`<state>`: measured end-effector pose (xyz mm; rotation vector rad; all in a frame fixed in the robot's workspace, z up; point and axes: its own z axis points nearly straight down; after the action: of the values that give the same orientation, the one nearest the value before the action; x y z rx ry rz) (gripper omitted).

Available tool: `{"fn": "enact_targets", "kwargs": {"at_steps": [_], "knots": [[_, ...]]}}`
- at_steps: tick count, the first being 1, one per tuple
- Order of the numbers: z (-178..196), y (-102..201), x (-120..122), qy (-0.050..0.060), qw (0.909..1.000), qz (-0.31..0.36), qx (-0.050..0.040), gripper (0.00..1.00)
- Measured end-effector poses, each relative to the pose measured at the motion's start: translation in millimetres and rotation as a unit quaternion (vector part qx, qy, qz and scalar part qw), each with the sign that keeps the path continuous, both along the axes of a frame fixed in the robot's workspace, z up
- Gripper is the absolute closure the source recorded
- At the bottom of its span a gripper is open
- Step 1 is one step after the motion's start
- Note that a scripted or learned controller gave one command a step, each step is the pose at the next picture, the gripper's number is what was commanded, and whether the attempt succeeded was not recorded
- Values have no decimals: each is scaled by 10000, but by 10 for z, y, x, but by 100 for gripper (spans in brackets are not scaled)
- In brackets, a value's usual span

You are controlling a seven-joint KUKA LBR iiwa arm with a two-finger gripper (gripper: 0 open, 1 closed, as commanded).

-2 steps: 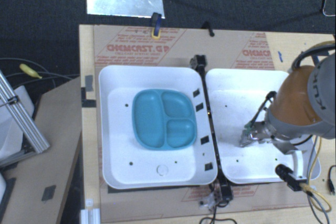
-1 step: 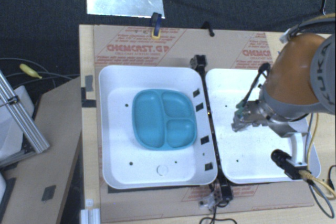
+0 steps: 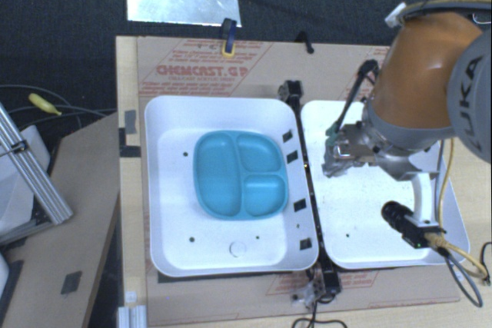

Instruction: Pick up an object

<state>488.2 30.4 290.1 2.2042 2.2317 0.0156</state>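
A blue divided plate (image 3: pixel 238 174) is lying flat in the left bin (image 3: pixel 165 242), roughly at its centre, three compartments facing up. The arm (image 3: pixel 423 81) is reaching in from the right, its orange band sitting over the right bin (image 3: pixel 361 242). The gripper (image 3: pixel 338 157) is hanging above that bin's upper left part, well apart from the plate; whether it is apart or together cannot be told.

My counter (image 3: pixel 192 65) is a brown printed board. Two shallow white bins sit directly on it, side by side and touching along a black seam: the left bin (image 3: pixel 165 165) carries a blue divided plate (image 3: pixel 240 173), the right bin (image 3: pixel 361 242) lies beneath my arm.
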Motion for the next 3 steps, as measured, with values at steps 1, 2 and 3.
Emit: {"fn": "enact_targets", "kwargs": {"at_steps": [1, 2, 3], "knots": [[589, 937, -10, 7, 10000, -1, -1, 100], [756, 1163, -15, 33, 10000, -29, -9, 100], [857, 1148, -7, 24, 10000, -12, -12, 100]]}}
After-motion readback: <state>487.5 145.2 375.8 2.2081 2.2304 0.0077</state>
